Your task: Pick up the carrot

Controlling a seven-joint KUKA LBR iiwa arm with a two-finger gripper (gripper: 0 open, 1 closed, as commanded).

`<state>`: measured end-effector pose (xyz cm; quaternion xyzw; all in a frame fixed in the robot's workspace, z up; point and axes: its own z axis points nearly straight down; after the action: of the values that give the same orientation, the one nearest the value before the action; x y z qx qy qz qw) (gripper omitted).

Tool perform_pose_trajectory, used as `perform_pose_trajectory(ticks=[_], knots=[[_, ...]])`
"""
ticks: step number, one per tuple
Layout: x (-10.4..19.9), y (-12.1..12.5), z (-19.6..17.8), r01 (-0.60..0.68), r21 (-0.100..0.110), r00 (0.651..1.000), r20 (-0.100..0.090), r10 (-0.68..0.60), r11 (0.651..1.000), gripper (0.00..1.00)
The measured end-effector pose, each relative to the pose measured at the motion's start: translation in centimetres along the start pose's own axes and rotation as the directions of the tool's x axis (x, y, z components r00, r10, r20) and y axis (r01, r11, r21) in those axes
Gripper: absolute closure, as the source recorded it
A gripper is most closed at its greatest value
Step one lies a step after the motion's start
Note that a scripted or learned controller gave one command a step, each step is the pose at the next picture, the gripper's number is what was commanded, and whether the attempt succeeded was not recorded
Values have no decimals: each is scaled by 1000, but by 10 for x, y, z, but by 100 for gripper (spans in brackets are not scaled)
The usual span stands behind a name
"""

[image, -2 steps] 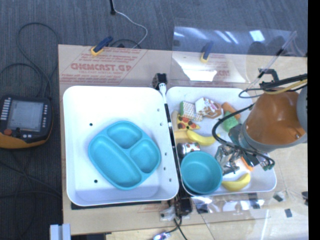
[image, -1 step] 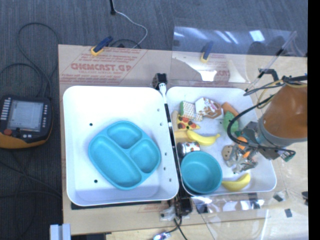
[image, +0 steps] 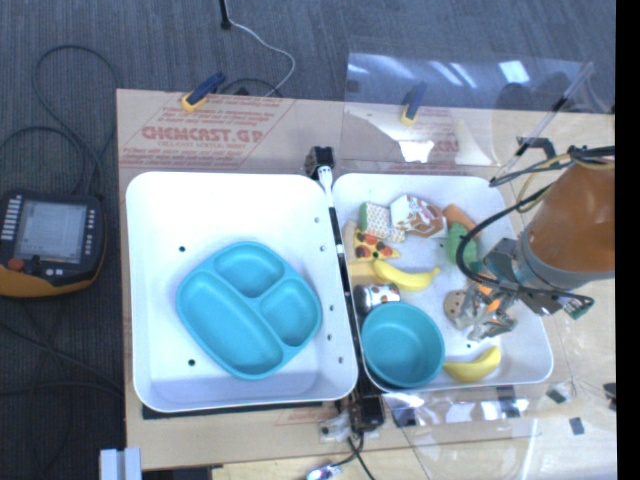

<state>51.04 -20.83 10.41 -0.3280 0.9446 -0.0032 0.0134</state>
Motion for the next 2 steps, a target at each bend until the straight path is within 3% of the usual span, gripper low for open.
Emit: perform_pose_trajectory(ticks=[1,2], knots=[[-2,0,-9,-3,0,1000,3,3,1000,100],[-57,23,-101,-317,-4,948,-17,317,948,100]])
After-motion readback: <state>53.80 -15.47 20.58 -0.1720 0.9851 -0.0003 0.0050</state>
